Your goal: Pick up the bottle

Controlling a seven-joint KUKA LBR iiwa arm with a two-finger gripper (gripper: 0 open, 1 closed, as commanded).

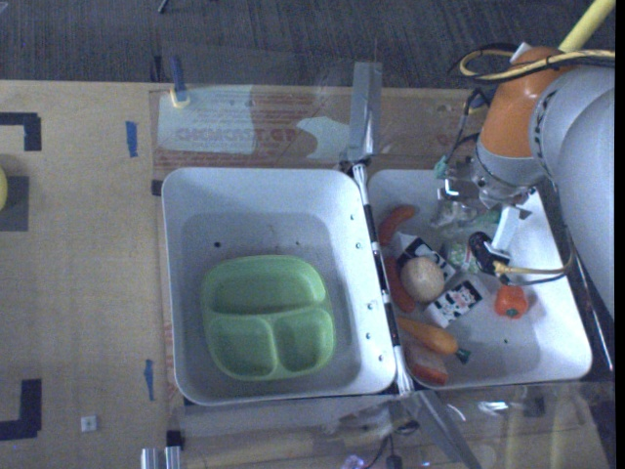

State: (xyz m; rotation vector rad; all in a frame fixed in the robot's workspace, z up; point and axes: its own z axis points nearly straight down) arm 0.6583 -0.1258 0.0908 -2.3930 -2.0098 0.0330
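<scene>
gripper seen low in right bin, up-right of potato; open/shut state cannot be told. Pale clear obj taken as bottle: just under gripper, on potato-ward side. Long axis not made out, blurred. Judged: slight shift twd potato + descent needed before closing.

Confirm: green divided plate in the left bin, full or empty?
Empty. All three compartments of the green divided plate show bare green plastic.
</scene>
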